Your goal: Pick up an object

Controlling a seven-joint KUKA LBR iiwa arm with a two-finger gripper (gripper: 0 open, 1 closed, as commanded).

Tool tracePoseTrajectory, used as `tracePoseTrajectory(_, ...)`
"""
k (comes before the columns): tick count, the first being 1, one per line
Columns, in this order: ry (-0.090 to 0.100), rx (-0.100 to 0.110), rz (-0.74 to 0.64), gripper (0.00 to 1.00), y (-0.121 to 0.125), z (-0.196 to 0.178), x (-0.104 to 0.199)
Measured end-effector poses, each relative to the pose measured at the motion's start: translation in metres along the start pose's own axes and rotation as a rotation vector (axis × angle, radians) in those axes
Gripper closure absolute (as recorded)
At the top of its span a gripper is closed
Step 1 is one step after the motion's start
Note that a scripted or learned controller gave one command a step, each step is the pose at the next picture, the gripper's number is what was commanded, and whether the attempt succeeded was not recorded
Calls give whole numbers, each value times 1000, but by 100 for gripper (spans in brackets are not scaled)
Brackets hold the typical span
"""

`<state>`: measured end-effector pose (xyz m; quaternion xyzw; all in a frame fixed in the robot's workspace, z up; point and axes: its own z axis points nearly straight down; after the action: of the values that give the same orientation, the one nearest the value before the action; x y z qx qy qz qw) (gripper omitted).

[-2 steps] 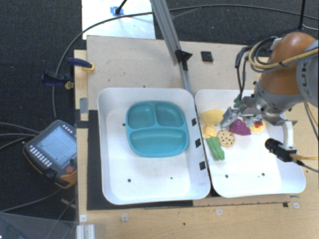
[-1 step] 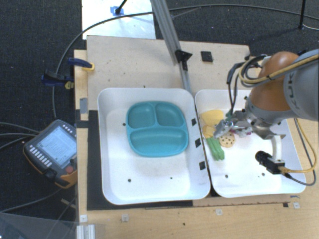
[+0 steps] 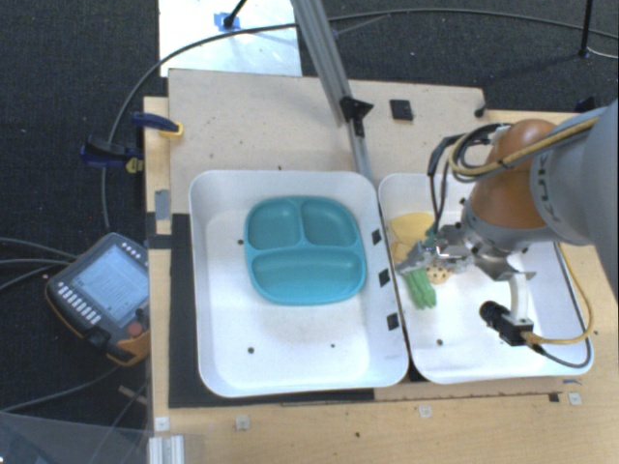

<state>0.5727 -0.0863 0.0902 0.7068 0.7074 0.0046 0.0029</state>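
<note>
we see the gripper (image 3: 432,256) low at the right bin's (image 3: 551,351) left edge, over a green toy (image 3: 422,289) and yellow piece (image 3: 410,227); its grip is unclear. a teal plate (image 3: 304,250) sits in the left bin (image 3: 222,336).

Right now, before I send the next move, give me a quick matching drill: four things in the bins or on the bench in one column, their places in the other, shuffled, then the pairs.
Things:
1. teal divided plate
2. green object
3. yellow object
4. end effector

Places:
A. right bin, near its left wall, toward the far end
B. in the left bin
C. low over the right bin, between the yellow and green objects
D. right bin, just nearer the camera than the end effector

Pairs: 1-B, 2-D, 3-A, 4-C
</note>
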Motion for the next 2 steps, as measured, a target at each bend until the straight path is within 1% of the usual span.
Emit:
tracePoseTrajectory(1,-1,-1,-2,100,0,-9,0)
tracePoseTrajectory(2,-3,5,-3,100,6,-73,-2)
